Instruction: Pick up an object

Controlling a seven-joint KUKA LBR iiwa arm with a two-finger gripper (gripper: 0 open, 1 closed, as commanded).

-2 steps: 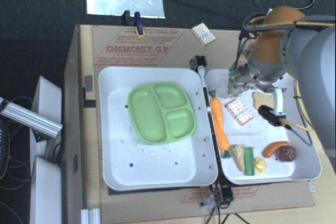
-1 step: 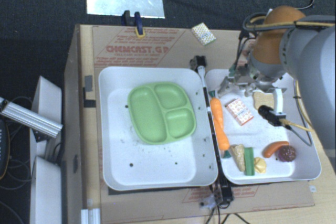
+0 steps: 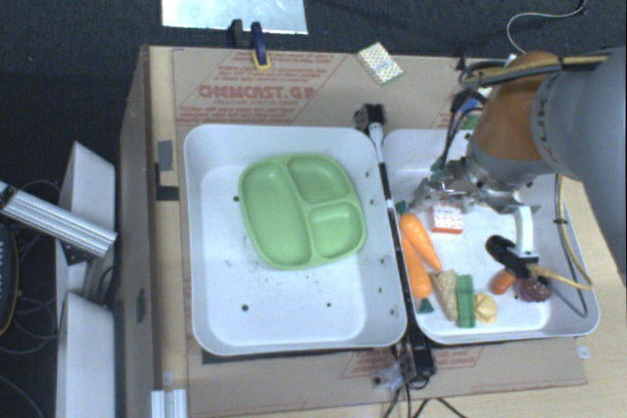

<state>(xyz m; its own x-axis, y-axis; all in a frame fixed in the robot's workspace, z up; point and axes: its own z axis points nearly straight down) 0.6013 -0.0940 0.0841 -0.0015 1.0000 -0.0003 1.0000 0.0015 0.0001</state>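
Gripper hung low over the far left part of the right bin, the arm reaching in from the right. We could not tell whether it stood wide or narrow, as its working end was hidden under its own body.

A small red-and-white box lay right at the gripper's tip. We could not say whether it was gripped or merely lying beneath.

Two carrots ran along that bin's left wall. The upper carrot was just beside the box and the lower carrot nearer the front. At the front edge we noted a tan wedge, a green piece and a yellow piece, packed close together. Further right were a small orange-red piece and a dark purple lump.

The left bin held a green divided plate, lying flat and slightly askew.
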